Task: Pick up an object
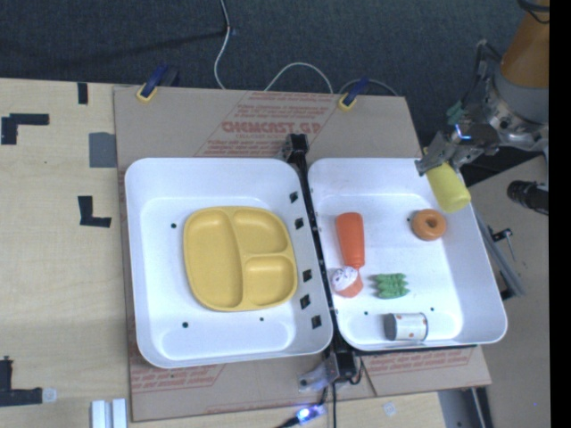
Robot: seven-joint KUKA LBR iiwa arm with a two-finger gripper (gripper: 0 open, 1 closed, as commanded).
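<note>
My gripper (440, 162) hangs over the right bin's (384, 178) far right corner, reaching in from the upper right. A yellow cylinder (449, 190) sits between its fingers, lifted above the bin's rim and tilted. Lying in the right bin are an orange carrot-shaped piece (350, 238), an orange doughnut (429, 225), a green leafy piece (389, 284), a small white and orange piece (344, 281) and a silver can (406, 326) on its side.
The left bin (152, 239) holds a yellow divided plate (239, 257). Black clips run along the seam between the bins (305, 230). Both bins rest on a cardboard sheet (259, 123). A white cable (223, 52) loops behind them.
</note>
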